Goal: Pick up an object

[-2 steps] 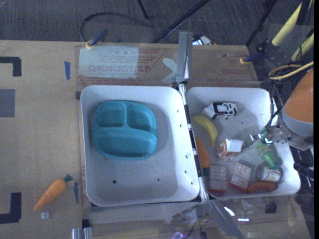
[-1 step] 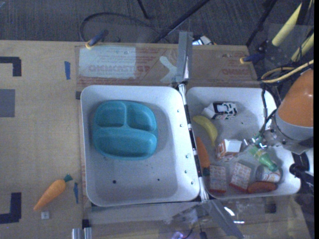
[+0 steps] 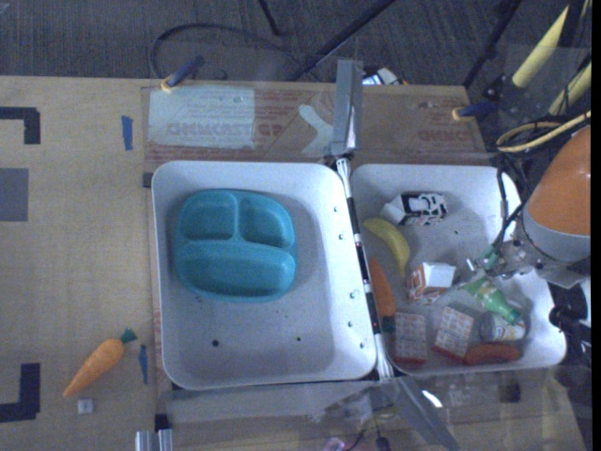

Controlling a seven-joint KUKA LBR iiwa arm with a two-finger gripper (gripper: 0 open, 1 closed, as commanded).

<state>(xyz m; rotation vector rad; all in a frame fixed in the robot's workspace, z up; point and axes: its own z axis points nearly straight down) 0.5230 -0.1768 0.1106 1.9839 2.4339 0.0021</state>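
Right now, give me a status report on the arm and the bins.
Gripper over right bin, grip unclear. Banana, cartons crowd below it. Blue tray alone in left bin. Carrot on bench.

A rounded arm (image 3: 562, 209) is seen, orange above and pale grey below, with thin cables and metal fittings at its wrist

Two bins (image 3: 246, 178) — one tray (image 3: 235, 243)
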